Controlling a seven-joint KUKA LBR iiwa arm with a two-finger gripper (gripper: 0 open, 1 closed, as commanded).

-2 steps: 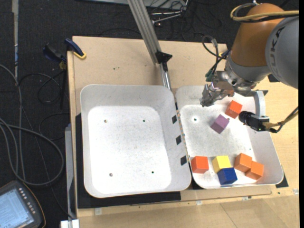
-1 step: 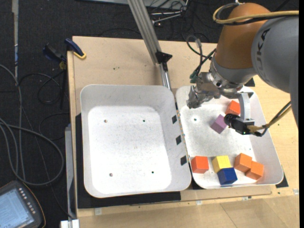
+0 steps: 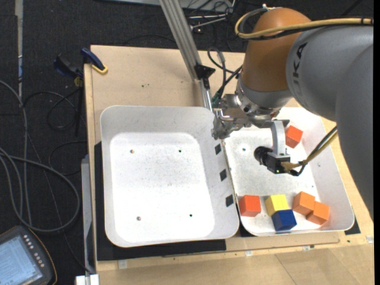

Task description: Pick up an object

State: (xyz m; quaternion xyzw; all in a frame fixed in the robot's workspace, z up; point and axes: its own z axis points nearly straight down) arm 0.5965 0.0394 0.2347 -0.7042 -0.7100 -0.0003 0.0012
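Gripper is low over the right bin's far-left corner, right by the seam with the left bin. Spread or pressed together: can't tell, the wrist hardware blocks the view.

Nearest block is the orange cube, off to the gripper's right near the bin's far wall and apart from the gripper.

The other blocks sit along the near wall, well apart from the gripper:
- red-orange cube
- yellow cube just beside it
- blue cube touching the yellow one's near side
- orange block and a second orange block, touching each other at the right end

A blue-and-yellow clamp is on the far-left corner of the bench.
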